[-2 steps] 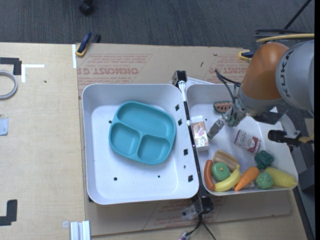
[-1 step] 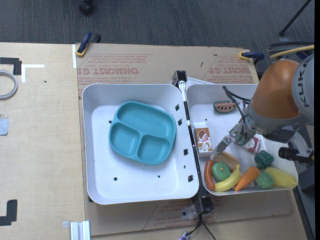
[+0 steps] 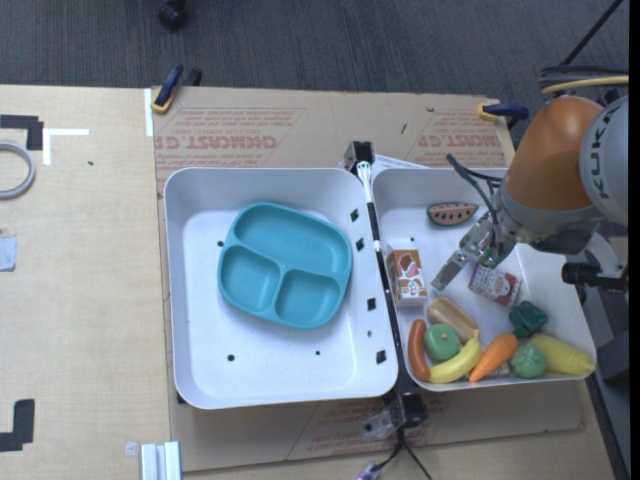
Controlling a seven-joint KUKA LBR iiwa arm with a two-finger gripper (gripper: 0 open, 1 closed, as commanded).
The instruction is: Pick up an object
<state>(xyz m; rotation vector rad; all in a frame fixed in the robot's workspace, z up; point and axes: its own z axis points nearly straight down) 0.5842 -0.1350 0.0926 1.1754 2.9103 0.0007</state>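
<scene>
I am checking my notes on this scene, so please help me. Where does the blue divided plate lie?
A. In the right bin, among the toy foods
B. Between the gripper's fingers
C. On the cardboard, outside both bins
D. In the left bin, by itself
D: the blue divided plate lies flat on the floor of the left bin, while the toy foods are gathered in the right bin.

The cardboard sheet reads "CHEMAST GF" upside down.
</scene>
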